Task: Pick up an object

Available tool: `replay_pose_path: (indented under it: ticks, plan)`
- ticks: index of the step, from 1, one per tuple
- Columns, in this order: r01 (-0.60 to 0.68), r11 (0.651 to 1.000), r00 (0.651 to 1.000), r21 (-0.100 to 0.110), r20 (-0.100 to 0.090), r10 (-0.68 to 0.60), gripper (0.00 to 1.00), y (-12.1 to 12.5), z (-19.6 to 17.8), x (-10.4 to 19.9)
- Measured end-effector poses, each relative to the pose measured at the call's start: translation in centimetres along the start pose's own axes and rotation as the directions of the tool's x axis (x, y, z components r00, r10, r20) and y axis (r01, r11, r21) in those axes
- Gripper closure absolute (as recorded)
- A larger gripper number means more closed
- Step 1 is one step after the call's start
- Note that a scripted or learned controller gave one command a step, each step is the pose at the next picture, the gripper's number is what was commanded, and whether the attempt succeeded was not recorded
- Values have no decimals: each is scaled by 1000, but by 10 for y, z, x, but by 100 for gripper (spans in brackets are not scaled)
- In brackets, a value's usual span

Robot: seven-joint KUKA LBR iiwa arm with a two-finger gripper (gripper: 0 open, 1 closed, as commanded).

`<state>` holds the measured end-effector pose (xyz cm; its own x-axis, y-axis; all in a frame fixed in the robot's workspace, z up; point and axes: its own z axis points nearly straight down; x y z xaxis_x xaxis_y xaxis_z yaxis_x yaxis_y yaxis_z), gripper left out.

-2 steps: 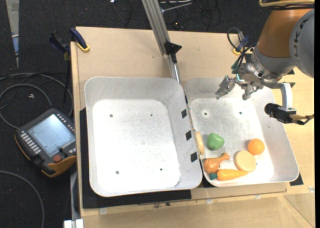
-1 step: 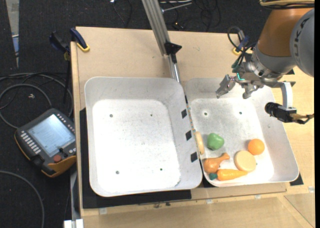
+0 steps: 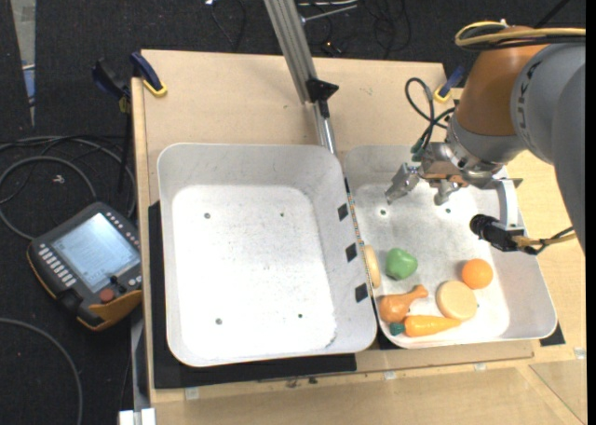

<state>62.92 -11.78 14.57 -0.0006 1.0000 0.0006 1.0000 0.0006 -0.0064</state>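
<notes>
While its fingers (image 3: 402, 181) spread wide apart, the gripper (image 3: 424, 186) hangs over the right bin (image 3: 521, 321), holding nothing.

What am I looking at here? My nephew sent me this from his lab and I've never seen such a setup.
It's one photo from a camera fixed above a bench, looking down at a slant. The grey and orange machine is a robot arm reaching in from the right. Its two-finger gripper hangs open above the right bin, holding nothing. That bin holds toy food: a green pepper, an orange, a pale round piece, a carrot and a drumstick. The left bin sits beside it. The robot's job is picking up an object.
</notes>
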Motion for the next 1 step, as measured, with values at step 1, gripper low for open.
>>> replay_pose_path:
  ticks: [1]
  plan:
    - [-1,1000,1000,-2,1,1,0,0,54,1]
